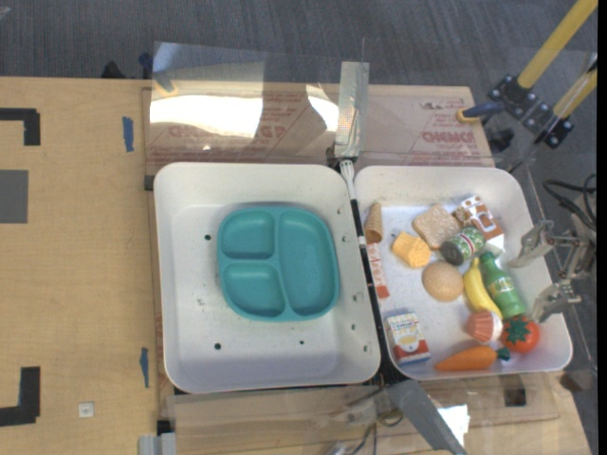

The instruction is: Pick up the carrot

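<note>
The small orange plastic carrot (469, 357) lies on its side along the near edge of the right-hand shallow white bin (545, 363), its tip pointing toward the bin's middle and its green top tucked against a red toy tomato (521, 335). Nothing is gripping it, so the task looks barely begun: the approach, the grasp and the lift all appear to remain. The metal end effector (548, 268) hangs at the right rim of that bin, well apart from the carrot, and whether it is spread or pressed together I cannot tell from this angle. Around the carrot the bin is crowded. A red-and-white toy carton (406, 336) sits just to its left, a pale red strawberry-like piece (482, 324) rests close above it, and a yellow plastic banana (477, 288) and a green toy bottle (503, 287) lie side by side further back. Behind those are a tan round bun (442, 282), an orange cheese wedge (411, 249), a brown slice of toast (436, 225) and a small ice-cream cone (373, 221). The strawberry piece and tomato seem the likeliest to get in the way of a clean grasp. The left white bin (180, 254) holds a teal divided plate (279, 263), and both bins sit on the cardboard-covered table (66, 254).
</note>
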Robot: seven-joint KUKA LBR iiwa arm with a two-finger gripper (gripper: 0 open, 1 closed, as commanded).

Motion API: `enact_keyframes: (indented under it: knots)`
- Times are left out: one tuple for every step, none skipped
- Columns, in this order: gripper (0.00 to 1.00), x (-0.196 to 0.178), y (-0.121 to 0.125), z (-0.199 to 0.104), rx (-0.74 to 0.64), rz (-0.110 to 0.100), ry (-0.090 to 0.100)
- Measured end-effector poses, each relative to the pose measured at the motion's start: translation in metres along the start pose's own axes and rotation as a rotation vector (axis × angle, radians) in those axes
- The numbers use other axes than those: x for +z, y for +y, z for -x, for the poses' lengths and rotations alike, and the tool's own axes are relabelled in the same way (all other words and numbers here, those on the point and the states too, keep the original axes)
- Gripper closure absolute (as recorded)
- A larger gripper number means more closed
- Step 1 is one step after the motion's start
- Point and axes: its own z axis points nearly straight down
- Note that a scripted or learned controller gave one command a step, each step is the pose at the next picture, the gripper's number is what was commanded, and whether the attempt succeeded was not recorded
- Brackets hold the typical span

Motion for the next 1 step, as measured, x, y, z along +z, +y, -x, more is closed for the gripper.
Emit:
enact_keyframes:
  knots:
    - [0.00, 0.1257, 0.0553, 0.0053, -0.157, 0.003, -0.003]
